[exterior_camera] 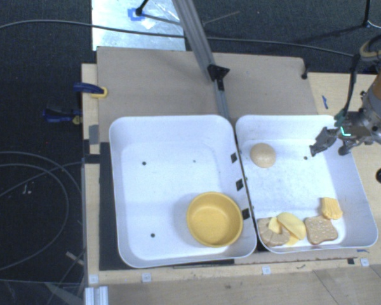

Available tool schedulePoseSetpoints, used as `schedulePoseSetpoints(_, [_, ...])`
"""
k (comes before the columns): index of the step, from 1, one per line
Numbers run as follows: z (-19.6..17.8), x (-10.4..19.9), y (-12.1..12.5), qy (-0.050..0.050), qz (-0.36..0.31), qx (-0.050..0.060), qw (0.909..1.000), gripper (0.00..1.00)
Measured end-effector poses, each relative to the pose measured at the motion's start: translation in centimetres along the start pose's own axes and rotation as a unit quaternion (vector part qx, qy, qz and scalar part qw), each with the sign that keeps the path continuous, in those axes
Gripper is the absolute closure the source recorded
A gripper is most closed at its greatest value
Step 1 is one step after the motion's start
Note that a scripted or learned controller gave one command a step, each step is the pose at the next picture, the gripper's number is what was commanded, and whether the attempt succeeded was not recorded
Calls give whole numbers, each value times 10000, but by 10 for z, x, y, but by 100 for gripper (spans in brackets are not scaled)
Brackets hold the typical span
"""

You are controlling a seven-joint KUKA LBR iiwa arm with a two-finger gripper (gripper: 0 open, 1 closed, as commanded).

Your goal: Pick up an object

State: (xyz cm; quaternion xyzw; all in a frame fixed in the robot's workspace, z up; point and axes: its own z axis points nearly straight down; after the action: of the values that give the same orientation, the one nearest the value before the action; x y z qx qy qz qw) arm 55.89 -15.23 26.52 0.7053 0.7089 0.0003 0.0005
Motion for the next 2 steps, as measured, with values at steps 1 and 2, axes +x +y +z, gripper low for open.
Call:
schedulePoseSetpoints(1, [0,0,0,-1,-1,-5,10000,0])
schedulePoseSetpoints(2, [61,5,0,7,17,27,10000,0])
